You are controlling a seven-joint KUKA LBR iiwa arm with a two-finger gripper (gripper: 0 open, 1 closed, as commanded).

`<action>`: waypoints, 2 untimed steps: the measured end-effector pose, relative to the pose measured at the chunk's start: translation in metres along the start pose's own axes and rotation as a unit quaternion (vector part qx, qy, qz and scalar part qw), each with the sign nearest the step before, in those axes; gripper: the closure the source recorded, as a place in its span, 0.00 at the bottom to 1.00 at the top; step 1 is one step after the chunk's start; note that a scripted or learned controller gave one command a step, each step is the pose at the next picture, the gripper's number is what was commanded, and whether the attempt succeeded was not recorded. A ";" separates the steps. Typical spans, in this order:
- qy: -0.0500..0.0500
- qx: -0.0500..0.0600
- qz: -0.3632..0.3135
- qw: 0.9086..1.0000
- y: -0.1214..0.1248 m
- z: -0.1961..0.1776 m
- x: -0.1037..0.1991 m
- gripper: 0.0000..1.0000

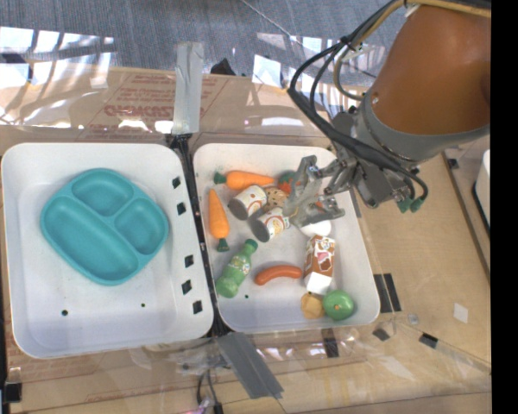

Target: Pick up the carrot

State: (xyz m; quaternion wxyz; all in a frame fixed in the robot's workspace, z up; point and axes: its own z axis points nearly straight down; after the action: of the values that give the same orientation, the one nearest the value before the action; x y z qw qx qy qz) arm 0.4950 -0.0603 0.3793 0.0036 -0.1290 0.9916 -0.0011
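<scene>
Two carrots in the right bin (363,266). One carrot (217,216) stands nearly upright along the bin's left wall, at about 9 o'clock from bin centre, green stub at its lower end. A second carrot (249,179) lies flat at about 11 o'clock, near the top wall. Both lie loose on the bin floor.

The claw (304,198) hangs over the middle of the bin, fingers spread, nothing between them. It sits above a cluster of small cans (270,224), just beside the flat carrot's right end, apart from the upright one.

Step in hand, as I judge it: approach, grasp not yet made. Next move calls for shifting toward 9 or 10 o'clock, centring over one carrot, and turning the fingers to close across its narrow width. Crowding is a risk; the cans are near the flat carrot.

Outward: green bottle (236,270) at 7 o'clock, red sausage (278,274) at 6, a carton (320,258) and green apple (338,304) toward 5.

Left bin (34,317) carries a teal divided plate (104,224). Both bins rest on a counter (432,300) covered in cardboard and clear sheet, taped at the joints. Grey carpet floor (112,7) at 12 o'clock.
</scene>
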 end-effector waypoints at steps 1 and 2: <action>0.003 -0.003 -0.246 0.969 0.016 0.047 -0.017 1.00; 0.004 -0.004 -0.344 0.939 -0.016 0.122 -0.026 1.00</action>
State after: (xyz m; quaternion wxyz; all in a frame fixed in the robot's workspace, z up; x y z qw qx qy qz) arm 0.5254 -0.0687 0.2574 -0.0015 -0.4623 0.8867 0.0013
